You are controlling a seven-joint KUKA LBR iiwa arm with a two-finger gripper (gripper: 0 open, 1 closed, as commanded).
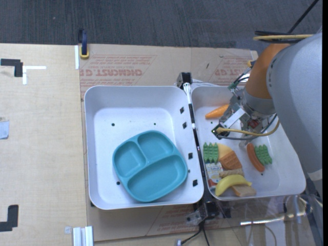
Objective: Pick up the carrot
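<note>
Camera view: the tool (249,121) hangs over the right bin (285,178); whether it is spread or pressed together cannot be told. The carrot (217,111) lies on the bin floor just beside the tool, on its side toward the left bin (102,137), which bears a blue divided plate (150,165).
</note>
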